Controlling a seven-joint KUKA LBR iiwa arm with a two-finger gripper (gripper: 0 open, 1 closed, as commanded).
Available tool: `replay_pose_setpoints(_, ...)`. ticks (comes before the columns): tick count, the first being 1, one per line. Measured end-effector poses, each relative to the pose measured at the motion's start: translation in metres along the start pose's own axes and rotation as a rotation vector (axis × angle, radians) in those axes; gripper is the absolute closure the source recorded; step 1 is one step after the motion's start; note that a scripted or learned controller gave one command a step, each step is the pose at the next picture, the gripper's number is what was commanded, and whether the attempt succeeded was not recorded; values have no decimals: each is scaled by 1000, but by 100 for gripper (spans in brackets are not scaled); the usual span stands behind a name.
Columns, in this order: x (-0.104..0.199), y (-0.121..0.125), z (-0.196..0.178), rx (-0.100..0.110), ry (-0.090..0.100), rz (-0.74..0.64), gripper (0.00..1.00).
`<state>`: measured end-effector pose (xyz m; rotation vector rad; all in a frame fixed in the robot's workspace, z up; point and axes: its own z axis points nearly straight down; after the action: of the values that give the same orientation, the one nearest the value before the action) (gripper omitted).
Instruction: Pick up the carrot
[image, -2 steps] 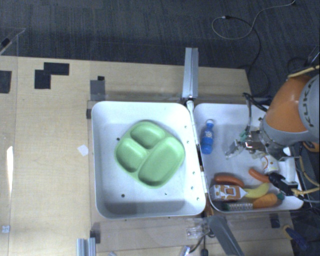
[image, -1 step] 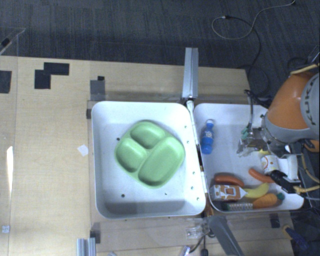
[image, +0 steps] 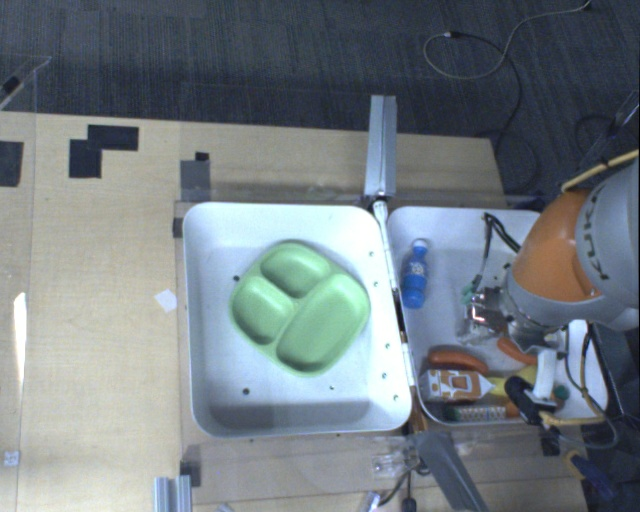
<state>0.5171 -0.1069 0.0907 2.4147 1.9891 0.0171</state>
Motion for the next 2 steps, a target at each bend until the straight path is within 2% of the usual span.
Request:
replay_pose_setpoints(1, -27, 5, -127, 9, 1, -337, 100)
replay_pose_setpoints(2, 16, -31, -92, 13, 2, -167, 100)
